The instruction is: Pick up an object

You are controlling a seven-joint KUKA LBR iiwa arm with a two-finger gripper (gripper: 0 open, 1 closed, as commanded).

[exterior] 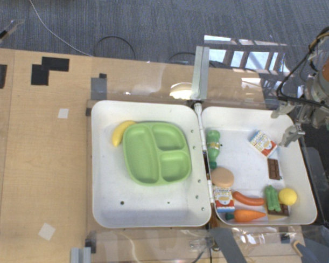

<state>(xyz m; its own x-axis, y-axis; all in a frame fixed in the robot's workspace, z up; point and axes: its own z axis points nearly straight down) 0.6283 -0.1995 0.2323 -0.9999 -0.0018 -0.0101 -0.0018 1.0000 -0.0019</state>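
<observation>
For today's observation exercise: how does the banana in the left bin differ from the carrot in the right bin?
The banana is yellow; the carrot is orange. The banana is curved, while the carrot is straight and tapered. The banana lies tucked against the green divided plate, partly hidden by its rim; the carrot lies along the right bin's near edge among other toy foods. Both are toy foods lying flat in white bins.

1. Left bin (106,169) — holds a green divided plate (155,153) with a banana (120,132) at its upper-left edge.
2. Right bin (237,125) — holds a green bottle (213,144), small carton (262,143), chocolate bar (274,169), lemon (288,197), carrot (248,215) and sausage (249,200).
3. Gripper (290,123) hangs over the right bin's upper-right corner, above the carton.
</observation>
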